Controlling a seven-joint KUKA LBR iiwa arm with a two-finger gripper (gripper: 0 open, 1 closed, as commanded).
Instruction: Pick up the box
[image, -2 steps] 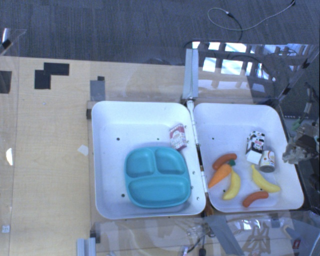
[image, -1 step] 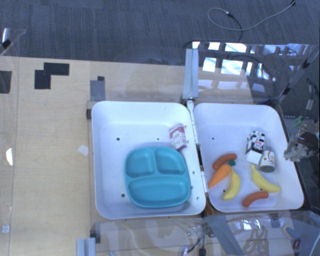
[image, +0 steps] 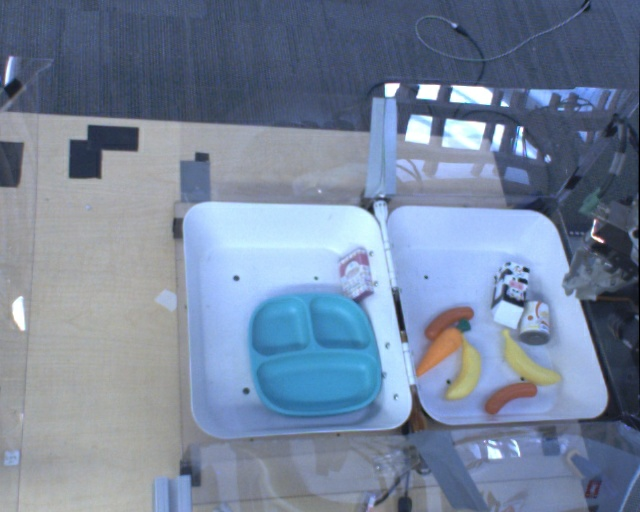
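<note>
From my remote desk: the pale wooden bench (image: 100, 330) carries two white bins. The left bin (image: 215, 300) holds a teal divided plate (image: 315, 353), and the right bin (image: 450, 250) holds a scatter of toy food.

The grey arm (image: 612, 235) enters at 3 o'clock, with its gripper (image: 585, 275) hanging over the right bin's outer rim. The gripper is lost in glare and clutter behind the clear screen there. I cannot tell whether it is spread or closed, and I see nothing held in it.

In the right bin lie a carrot (image: 440, 350), two bananas (image: 465, 372) (image: 528, 362), two sausages (image: 449, 320) (image: 510, 397), a cow-patterned carton (image: 511, 292) and a small can (image: 534, 323) touching it.

I take the box (image: 355, 273) to be the red-and-white pack in the left bin. It sits at 1 o'clock of the plate, just beside the plate's rim and close against the bin's right wall. Its long axis runs roughly 12 to 6, leaning slightly.

From the gripper the box lies toward 9 o'clock, well apart, across the whole right bin and the divider (image: 392, 300) between the bins. In my judgement the wall at its 3 o'clock side leaves little room for a grasp across the short axis.

The print on the box is too small to read, and the carton could also pass for a box.
</note>
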